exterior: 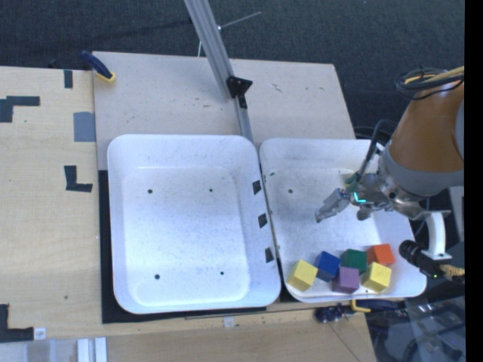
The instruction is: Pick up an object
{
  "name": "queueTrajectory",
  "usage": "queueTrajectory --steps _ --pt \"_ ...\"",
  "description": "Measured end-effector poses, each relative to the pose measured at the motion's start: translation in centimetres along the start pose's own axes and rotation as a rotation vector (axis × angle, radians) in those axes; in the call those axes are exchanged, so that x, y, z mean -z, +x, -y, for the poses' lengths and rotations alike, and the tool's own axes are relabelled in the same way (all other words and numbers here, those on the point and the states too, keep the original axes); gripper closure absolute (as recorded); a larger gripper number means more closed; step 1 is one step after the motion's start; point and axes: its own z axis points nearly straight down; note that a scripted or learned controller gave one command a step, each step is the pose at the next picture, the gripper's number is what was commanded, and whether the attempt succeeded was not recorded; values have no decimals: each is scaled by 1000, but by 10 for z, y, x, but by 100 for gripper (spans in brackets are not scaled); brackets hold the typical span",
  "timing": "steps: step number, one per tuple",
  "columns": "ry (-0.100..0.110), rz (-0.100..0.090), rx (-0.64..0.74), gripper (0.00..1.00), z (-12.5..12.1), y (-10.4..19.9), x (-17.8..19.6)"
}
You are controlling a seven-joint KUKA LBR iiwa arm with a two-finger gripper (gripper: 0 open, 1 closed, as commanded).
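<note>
Small painted blocks, likely light, stiff wood; the blue cube [327,263] offers flat opposite faces. Pincer [326,211] hangs above the bin floor; spread I cannot tell.

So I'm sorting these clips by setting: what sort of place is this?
Most likely a robotics lab's test bench for grasping trials. Two shallow white bins sit side by side on a plywood bench, a robot arm reaches over the right bin, and small coloured blocks lie clustered there as practice objects.

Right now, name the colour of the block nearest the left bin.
Yellow, seen in the camera view.
</note>
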Motion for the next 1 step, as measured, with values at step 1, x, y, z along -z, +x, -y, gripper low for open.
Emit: queueTrajectory --steps 1 --pt "-4 0 1 0 -1 0 2"
